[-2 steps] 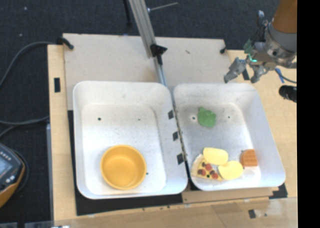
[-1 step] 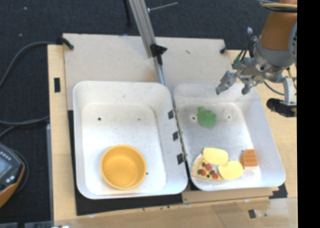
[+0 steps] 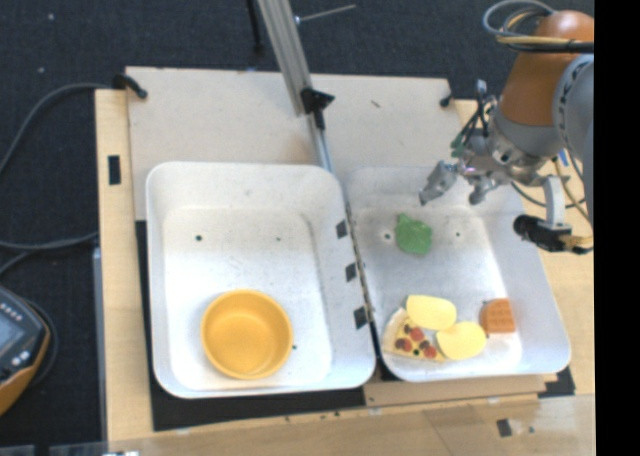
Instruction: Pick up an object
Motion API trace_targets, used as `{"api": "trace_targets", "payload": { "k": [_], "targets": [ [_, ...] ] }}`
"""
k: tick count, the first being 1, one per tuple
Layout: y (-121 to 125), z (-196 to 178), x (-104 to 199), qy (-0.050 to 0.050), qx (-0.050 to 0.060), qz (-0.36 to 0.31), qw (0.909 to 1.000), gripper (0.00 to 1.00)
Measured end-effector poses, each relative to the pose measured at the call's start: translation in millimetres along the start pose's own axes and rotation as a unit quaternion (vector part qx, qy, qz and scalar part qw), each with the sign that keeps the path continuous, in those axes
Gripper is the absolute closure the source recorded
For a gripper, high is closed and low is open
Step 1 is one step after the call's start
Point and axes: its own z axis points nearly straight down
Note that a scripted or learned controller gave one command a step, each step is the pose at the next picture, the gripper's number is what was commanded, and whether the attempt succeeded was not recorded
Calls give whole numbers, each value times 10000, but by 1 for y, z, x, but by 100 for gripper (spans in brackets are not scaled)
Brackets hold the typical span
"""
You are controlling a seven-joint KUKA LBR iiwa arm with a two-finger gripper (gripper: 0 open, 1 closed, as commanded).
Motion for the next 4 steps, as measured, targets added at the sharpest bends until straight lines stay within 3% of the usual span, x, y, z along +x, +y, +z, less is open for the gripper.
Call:
{"api": "trace_targets", "payload": {
  "k": [1,2,4],
  "targets": [
    [-1,62,-6,0,1,-3,10000,0],
    [1,46,-7,-11,-50,-1,10000,100],
    [4,-72,-11,-1,-40,-17,10000,100]
  ]
}}
